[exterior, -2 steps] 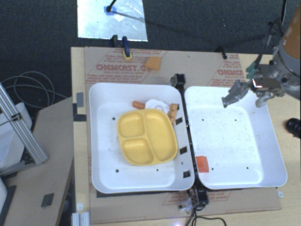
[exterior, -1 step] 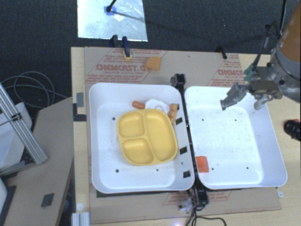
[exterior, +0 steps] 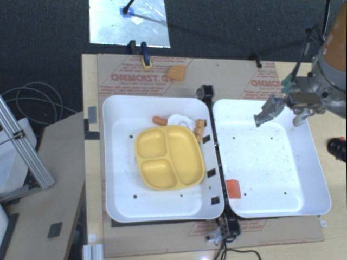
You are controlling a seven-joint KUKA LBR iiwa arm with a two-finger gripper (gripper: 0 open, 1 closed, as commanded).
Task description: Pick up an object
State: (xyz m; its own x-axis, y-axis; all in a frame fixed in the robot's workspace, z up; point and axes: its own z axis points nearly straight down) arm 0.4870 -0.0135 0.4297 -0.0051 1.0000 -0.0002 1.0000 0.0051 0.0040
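Observation:
My gripper [exterior: 283,116] hangs over the upper right part of the right bin [exterior: 303,196], its two fingers spread apart with nothing between them. A small orange-red block [exterior: 232,188] lies in the near left corner of that bin, well away from the gripper. In the left bin [exterior: 116,145], a yellow divided plate [exterior: 168,157] takes up the middle. Behind the plate are a small orange sausage shape [exterior: 159,121], a white item [exterior: 180,121] and a tan piece [exterior: 199,129].
A tan-orange chunk [exterior: 176,72] rests on the cardboard behind the left bin, near a blue and yellow clamp [exterior: 145,54]. A shiny metal sheet [exterior: 129,14] lies further back. A black divider [exterior: 212,145] runs between the bins. Cables lie at the left.

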